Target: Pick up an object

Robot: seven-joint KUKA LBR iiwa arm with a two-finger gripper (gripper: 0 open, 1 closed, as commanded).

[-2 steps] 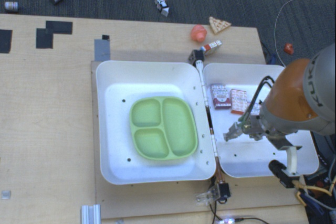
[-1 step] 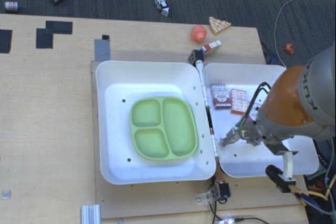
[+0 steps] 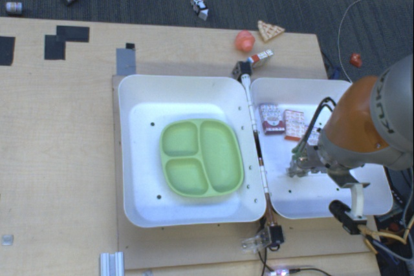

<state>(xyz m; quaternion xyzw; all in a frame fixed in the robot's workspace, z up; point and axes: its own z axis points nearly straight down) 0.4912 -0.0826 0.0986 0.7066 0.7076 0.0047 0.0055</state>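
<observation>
Pincer (image 3: 299, 168) low in right bin (image 3: 284, 203), its grip state can't be told from here. Two small red-and-white packets (image 3: 283, 119) lie near that bin's far wall, apart from pincer. Green divided tray (image 3: 201, 158) sits in left bin (image 3: 139, 139).

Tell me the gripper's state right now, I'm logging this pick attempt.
Gripper: low over the right bin, near the small packets; whether it is open, closed or holding anything cannot be told.
</observation>
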